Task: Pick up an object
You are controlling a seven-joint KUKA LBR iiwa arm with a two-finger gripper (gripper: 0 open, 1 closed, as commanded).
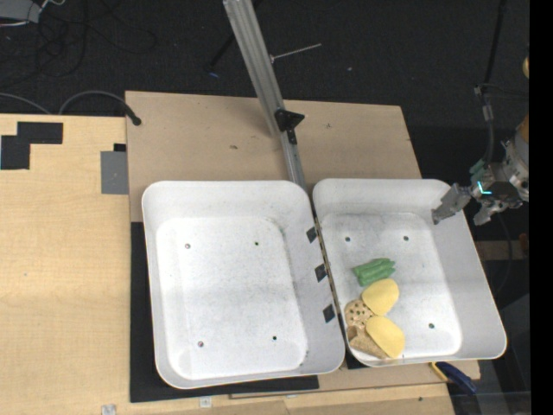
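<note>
The hand hovers at the right bin's far right rim, its two fingers spread apart with nothing between them. Well apart from it, near that bin's front left corner, lie a green piece, two yellow pieces and, and a tan waffle-like piece, all bunched together. The left bin sits alongside on the counter.

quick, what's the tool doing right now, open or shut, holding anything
Tool: open, nothing between its fingers; it hangs over the top right rim of the right shallow white plastic bin, away from the objects in that bin's lower left corner.
</note>
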